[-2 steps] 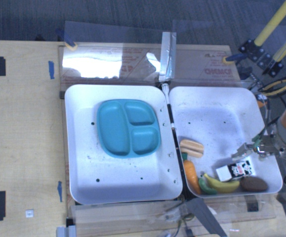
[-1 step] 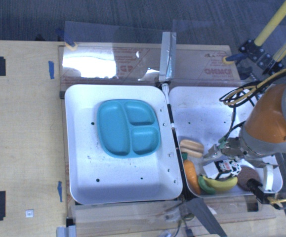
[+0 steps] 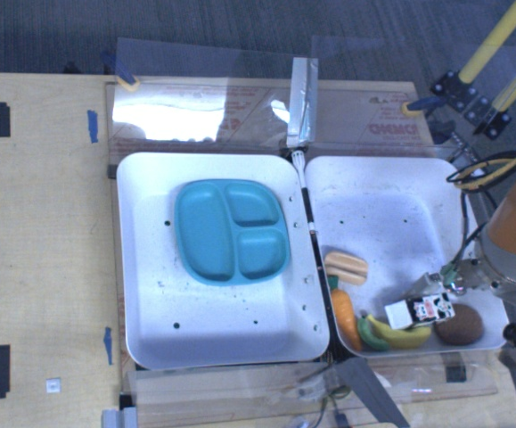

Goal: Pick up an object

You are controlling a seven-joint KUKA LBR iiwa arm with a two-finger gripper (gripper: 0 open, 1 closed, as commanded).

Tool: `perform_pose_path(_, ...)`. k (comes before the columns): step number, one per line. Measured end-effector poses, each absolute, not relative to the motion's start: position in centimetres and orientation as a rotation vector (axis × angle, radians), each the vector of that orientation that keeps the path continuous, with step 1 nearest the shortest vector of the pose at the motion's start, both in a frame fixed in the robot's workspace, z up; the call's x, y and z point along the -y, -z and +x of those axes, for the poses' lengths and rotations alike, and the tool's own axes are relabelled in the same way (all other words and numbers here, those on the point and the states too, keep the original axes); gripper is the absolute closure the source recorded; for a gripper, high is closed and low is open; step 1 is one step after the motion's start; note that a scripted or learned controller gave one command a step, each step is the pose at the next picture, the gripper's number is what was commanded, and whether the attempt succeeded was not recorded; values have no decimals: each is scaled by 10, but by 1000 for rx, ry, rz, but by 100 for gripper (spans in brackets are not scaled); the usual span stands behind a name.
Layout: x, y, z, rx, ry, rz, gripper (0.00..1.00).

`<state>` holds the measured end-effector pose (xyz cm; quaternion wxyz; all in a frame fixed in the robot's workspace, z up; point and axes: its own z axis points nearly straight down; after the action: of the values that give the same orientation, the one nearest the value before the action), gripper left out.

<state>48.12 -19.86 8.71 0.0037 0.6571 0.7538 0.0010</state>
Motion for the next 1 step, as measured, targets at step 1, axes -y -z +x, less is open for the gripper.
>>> perform_pose_path(1, 143, -88, 492, -2108, -8, 2321, 0)
